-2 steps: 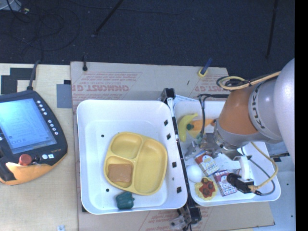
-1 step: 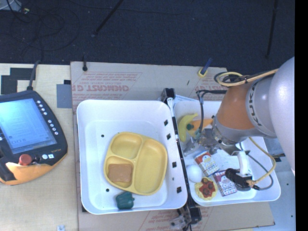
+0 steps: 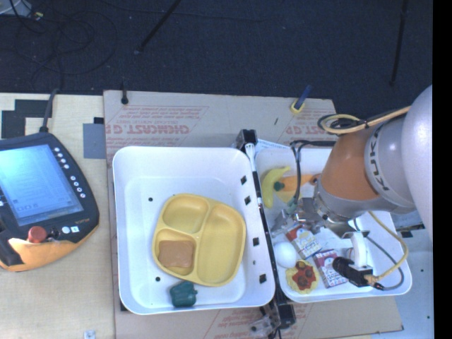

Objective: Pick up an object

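Arm low over right bin [image 3: 395, 288], claw [image 3: 295, 221] among clutter beside white egg [image 3: 284, 254]; grip state I cannot tell. Reach step, I judge; next: clamp, lift straight.

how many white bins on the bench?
2. Left bin holds a yellow divided tray and a green object. Right bin sits under the arm; contents partly hidden.
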You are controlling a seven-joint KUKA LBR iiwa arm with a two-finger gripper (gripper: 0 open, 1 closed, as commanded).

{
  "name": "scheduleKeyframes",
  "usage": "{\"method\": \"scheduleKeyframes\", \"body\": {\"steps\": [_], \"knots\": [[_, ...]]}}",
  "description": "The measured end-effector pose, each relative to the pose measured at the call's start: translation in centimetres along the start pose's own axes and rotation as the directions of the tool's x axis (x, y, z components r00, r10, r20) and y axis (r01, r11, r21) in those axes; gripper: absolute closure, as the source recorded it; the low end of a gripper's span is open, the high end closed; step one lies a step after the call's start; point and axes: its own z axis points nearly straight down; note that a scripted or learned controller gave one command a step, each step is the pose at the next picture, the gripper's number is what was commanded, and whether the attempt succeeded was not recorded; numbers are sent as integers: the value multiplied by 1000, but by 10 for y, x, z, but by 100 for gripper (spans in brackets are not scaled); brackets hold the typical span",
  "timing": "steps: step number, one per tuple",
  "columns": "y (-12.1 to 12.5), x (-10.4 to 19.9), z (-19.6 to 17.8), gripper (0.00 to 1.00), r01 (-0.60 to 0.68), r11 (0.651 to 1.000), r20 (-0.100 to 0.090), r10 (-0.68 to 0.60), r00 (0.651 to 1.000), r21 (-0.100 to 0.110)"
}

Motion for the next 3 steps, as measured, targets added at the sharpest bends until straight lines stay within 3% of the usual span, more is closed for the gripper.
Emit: {"method": "scheduleKeyframes", "body": {"steps": [1,2,3], "knots": [[5,-1,0,0,0,1000,-1,0,1000,1],[6,-1,-10,100,-1,1000,-4,1,1000,1],[6,-1,-10,0,-2,1000,-4,2,1000,1]]}}
